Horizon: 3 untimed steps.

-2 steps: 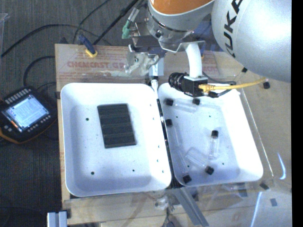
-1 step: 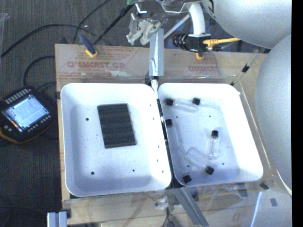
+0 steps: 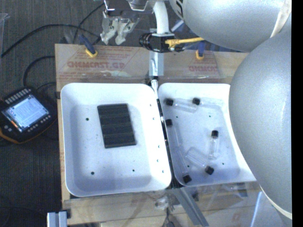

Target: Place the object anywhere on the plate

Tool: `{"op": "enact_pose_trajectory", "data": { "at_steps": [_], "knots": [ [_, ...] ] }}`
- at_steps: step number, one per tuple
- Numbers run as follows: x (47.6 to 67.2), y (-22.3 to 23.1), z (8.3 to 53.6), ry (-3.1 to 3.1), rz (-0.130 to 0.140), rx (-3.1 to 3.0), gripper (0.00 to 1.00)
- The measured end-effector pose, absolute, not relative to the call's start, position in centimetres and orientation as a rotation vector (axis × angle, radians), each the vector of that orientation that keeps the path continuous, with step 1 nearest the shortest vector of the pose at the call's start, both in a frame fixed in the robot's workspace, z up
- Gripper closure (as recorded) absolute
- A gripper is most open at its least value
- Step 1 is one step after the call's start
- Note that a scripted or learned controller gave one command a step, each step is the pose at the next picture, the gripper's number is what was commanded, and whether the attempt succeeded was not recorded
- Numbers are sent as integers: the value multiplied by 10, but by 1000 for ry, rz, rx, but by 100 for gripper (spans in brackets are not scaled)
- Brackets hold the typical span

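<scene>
Tool [image 3: 115, 32]: at the top of the camera view, above the far edge of the bench, well clear of both bins. Its pale fingers [image 3: 108, 31] point down; whether they are spread or pressed together cannot be told. Nothing shows between them.
Arm [image 3: 236, 13]: large grey links fill the upper right and right side, covering the right edge of the right bin.
Left bin [image 3: 71, 141]: white, shallow, holds the plate.
Plate [image 3: 116, 125]: dark, ribbed, rectangular, lying flat slightly left of the bin's centre, its long side running away from the camera. Nothing rests on it.
Right bin [image 3: 222, 91]: white, touching the left bin along the middle divide.
Objects [image 3: 214, 144]: several clear vials with black caps, scattered in the right bin, lying on their sides, some near the front wall, some near the back.
Pendant [image 3: 26, 112]: lit screen, on the floor left of the bench [image 3: 118, 63].
</scene>
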<state>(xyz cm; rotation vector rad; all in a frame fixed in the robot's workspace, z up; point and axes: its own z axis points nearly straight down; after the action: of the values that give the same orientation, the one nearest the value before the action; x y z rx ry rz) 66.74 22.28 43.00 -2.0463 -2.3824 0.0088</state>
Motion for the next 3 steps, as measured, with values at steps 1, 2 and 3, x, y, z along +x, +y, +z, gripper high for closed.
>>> {"op": "enact_pose_trajectory", "data": {
  "at_steps": [1, 2, 3],
  "knots": [
    [670, 226, 430, -2441, 9, -1979, 100],
    [672, 227, 436, -2442, 18, -1979, 100],
    [673, 228, 442, -2443, 26, -1979, 100]
  ]
}}
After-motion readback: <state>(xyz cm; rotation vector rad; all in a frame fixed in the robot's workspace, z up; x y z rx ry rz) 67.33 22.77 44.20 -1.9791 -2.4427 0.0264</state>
